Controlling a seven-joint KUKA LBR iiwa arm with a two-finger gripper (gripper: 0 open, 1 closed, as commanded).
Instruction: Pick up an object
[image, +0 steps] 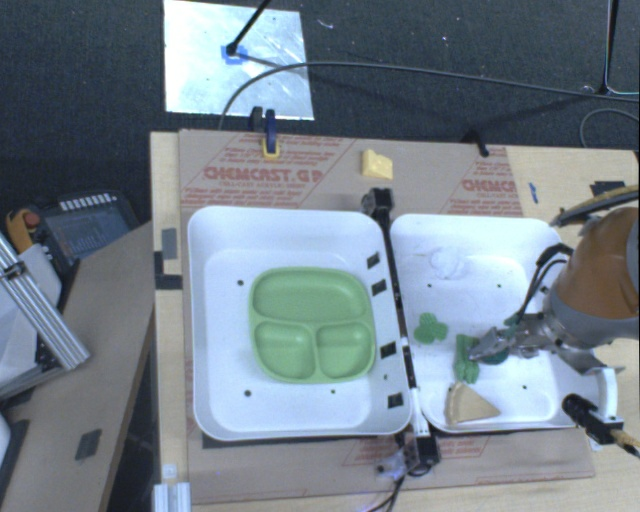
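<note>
**Gripper low in the right bin, at the green pieces**

The gripper (487, 347) sat low in the right bin (470, 240), its tip right at the upper edge of a green upright piece (465, 358). Whether the fingers were open or closed could not be told from the slanted view; the tip was small and dark, and nothing showed clearly between them.

Three candidates lay close together in the right bin: the green upright piece touching or just beside the tip, a small green clump (430, 328) a little to its left, and a tan wedge (468, 405) nearer the front wall. The left bin (215, 300) held a green divided plate (308, 325), well apart from the arm.

The step looked like closing in on the green upright piece. To do it well, the fingers would likely need to straddle the piece squarely instead of brushing its edge, descend fully before closing, and then lift straight up. The tan wedge lay near enough that a sideways drift might nudge it; a soft or thin piece might also slip out.
</note>
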